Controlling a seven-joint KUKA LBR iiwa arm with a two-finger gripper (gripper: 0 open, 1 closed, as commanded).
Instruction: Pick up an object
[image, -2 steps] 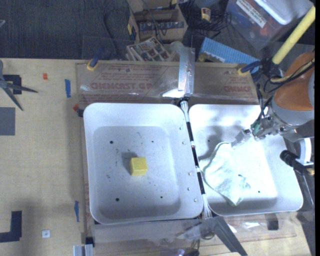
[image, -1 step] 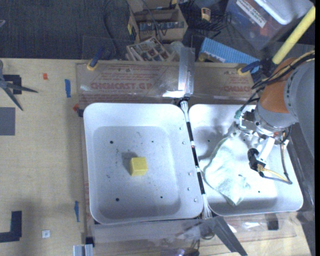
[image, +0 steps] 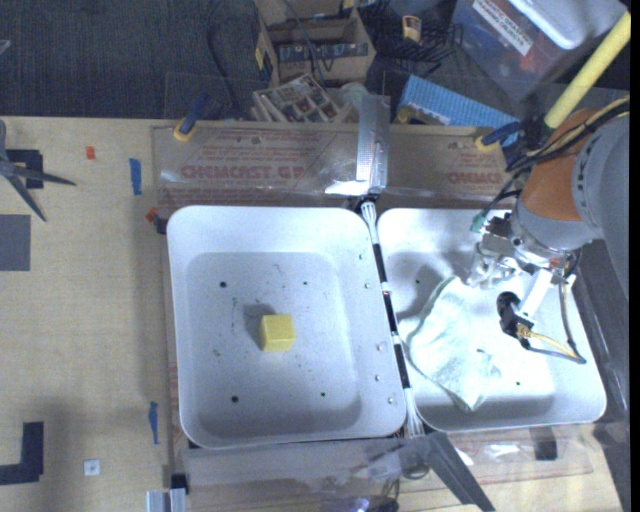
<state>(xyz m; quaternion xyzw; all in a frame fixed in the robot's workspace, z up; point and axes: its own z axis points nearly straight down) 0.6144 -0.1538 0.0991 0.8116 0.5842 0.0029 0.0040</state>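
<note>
fingers (image: 481, 268) of the gripper (image: 493, 272): seemingly spread, nothing between them, poised over the right bin (image: 420, 240) just beside the crumpled white cloth (image: 452, 345), probably the intended pick as nearest; yellow block (image: 278, 332) lay well apart from them in the left bin (image: 200, 232).

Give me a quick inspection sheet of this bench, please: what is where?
Surface: wooden bench bearing two white bins, left bin and right bin, side by side.
Job's things: yellow block lying near the middle of the left bin; crumpled white cloth in the right bin.
Clutter: nothing seen in the bins beyond these.
Grippers: end effector over the right bin, just above the cloth's upper edge; nothing seen held.
Cables: yellow and black wires hanging from the wrist over the right bin.
Surroundings: cardboard behind the bins; blue box beyond.
</note>
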